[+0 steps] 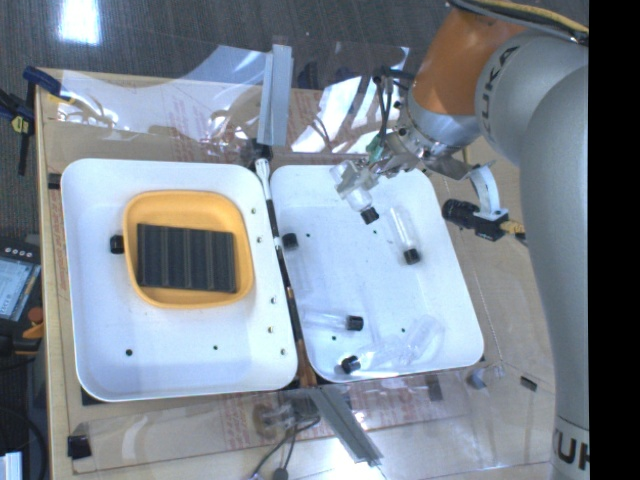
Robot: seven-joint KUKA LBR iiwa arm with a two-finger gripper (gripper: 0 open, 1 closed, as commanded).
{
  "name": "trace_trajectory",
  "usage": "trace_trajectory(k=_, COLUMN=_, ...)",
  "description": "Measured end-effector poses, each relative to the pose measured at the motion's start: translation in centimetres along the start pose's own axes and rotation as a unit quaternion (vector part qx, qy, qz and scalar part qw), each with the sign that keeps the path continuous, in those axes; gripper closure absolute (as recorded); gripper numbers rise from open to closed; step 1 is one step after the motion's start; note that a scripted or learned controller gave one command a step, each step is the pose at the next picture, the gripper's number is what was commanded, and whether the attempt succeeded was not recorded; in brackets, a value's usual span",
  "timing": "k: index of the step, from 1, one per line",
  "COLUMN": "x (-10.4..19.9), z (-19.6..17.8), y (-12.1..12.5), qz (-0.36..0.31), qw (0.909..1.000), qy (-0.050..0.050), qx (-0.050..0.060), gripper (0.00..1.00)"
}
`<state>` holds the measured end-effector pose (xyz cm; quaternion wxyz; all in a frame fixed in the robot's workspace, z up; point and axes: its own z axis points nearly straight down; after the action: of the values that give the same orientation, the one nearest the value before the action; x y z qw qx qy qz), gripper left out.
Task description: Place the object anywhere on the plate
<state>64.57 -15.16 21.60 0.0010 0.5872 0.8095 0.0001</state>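
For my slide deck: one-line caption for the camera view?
KUKA arm's hand hovers over the right bin; the yellow plate waits in the left bin.

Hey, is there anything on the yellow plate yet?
Nothing loose on it. The yellow plate in the left bin shows just its own dark ribbed center.

Arm is reaching in from the right, orange band above the wrist up top, wrist angling down-left. End effector is hanging low, tips pointing down.
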Motion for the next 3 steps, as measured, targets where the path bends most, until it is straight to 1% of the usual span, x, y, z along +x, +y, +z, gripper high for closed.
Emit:
trace_trajectory(k=1, x=4.3, z=4.8, y=-5.0, qz=-0.160, qw=0.9871, qy=0.002, qx=0.002, gripper=1.00)
trace_trajectory(k=2, x=11.0, z=2.0, y=-10.5, qz=-0.246, qw=0.9692, qy=0.002, qx=0.002, gripper=1.00)
trace_trajectory(k=3, x=13.1, z=0.7, y=-6.1, qz=-0.264, qw=0.9645, qy=0.001, qx=0.001, gripper=1.00)
